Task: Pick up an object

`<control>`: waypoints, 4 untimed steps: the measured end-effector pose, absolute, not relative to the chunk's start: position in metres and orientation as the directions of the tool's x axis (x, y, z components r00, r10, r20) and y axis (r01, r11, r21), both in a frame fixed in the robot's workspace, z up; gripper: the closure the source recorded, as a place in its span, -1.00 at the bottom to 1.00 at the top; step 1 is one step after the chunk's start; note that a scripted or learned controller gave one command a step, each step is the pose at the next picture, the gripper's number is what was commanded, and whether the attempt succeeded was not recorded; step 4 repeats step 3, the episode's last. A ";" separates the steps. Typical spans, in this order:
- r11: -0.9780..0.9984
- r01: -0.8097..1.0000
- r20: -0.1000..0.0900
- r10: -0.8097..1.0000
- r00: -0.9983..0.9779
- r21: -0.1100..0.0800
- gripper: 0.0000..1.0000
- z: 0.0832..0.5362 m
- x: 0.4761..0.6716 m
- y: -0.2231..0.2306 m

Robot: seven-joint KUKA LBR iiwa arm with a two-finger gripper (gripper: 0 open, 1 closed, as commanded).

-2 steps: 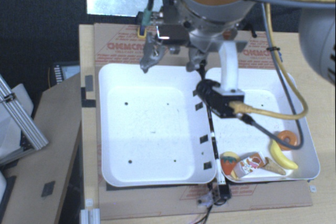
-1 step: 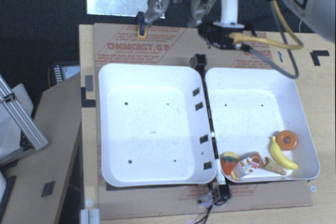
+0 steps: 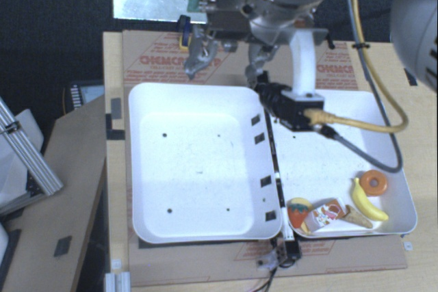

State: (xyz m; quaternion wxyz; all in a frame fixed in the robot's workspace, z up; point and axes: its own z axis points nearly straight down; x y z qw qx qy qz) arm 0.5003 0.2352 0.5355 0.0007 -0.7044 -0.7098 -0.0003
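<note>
The gripper (image 3: 224,68) is seen above the far rim of the left bin (image 3: 147,147), near that bin's far right corner, with its two fingers spread apart and nothing between them. One finger (image 3: 198,59) is placed over the cardboard (image 3: 157,55) just beyond the rim, the other (image 3: 256,70) close to the divide between the two bins. The right bin (image 3: 356,113) is crossed by a yellow cable (image 3: 363,125) and a grey cable (image 3: 363,155). The objects are gathered at the near edge of the right bin: a banana (image 3: 367,202) toward the near right corner, an orange ring (image 3: 374,182) touching its far end, a red and white packet (image 3: 324,213) beside it, a small brown piece (image 3: 356,218) between packet and banana, and an orange fruit (image 3: 299,211) at the near left corner. All are kept well apart from the gripper
</note>
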 end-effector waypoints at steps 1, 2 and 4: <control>0.005 1.000 0.002 1.000 -0.005 0.003 1.00 0.547 0.504 0.235; 0.005 1.000 0.000 1.000 -0.005 0.000 1.00 0.534 0.498 0.234; -0.005 1.000 -0.001 1.000 0.005 0.002 1.00 0.535 0.510 0.178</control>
